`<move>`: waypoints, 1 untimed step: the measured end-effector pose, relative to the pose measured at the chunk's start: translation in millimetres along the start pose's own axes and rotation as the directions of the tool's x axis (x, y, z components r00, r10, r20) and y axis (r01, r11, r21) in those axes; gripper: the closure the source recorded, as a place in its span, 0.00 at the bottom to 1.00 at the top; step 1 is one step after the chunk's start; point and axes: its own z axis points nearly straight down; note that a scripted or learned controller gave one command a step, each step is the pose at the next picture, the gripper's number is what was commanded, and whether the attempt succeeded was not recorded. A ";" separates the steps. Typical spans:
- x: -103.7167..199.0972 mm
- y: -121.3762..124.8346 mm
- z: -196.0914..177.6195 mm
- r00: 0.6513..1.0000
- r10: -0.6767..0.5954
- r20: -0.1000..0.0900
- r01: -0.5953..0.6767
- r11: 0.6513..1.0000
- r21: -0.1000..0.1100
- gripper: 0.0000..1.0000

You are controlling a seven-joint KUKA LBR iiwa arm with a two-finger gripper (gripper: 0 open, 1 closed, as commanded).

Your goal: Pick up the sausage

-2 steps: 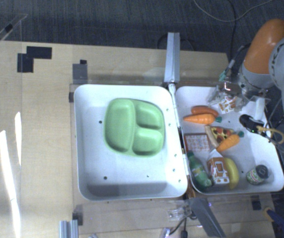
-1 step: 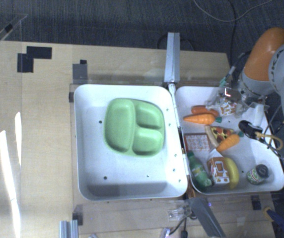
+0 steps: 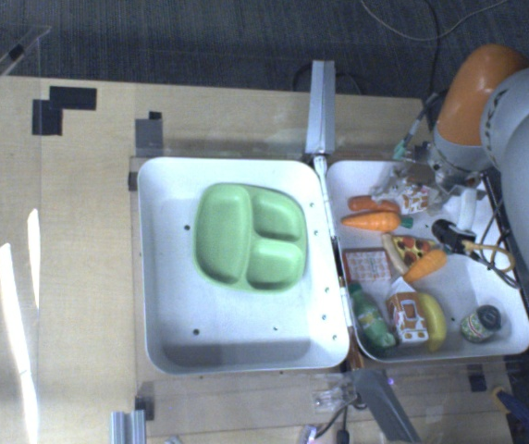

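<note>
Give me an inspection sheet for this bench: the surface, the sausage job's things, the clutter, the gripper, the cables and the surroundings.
Surface: wooden bench bearing two white bins side by side, left bin and right bin.
Job's things: a reddish sausage lies at the far end of the right bin, just beyond the carrot.
Clutter: green divided tray in the left bin; in the right bin a pizza slice, a green bottle, a banana and a small can.
Gripper: gripper low over the right bin's far end, beside the sausage; finger state unclear.
Cables: black cable looping on the floor.
Surroundings: dark carpet beyond the bench.
</note>
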 end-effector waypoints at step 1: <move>3.5 -14.3 2.0 1.000 0.013 -0.009 -0.014 0.999 -0.031 0.00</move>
